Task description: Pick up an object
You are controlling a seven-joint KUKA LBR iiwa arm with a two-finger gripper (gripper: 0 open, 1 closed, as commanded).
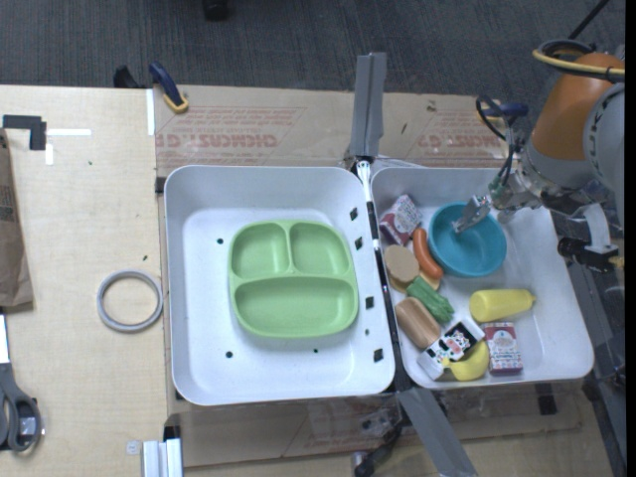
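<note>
The right bin (pixel 556 296) holds a blue bowl (pixel 469 246), an orange carrot-like piece (pixel 427 251), a tan round piece (pixel 401 264), a green piece (pixel 427 296), a brown bread-like piece (pixel 417 321), a yellow block (pixel 502 303), a red carton (pixel 504 348), a cow-print carton (pixel 452 346), a yellow banana (pixel 471 363) and a red-and-white packet (pixel 402 217). My gripper (pixel 471 217) hangs over the bowl's far rim, reaching in from the right. Nothing shows between its fingers.
The left bin (pixel 199 266) holds a green divided plate (pixel 293 278). A grey tape ring (pixel 129 299) lies on the bench to the left. A blue clamp (pixel 169 85) and a grey post (pixel 369 102) stand at the back. Scissors (pixel 18 415) lie at the lower left.
</note>
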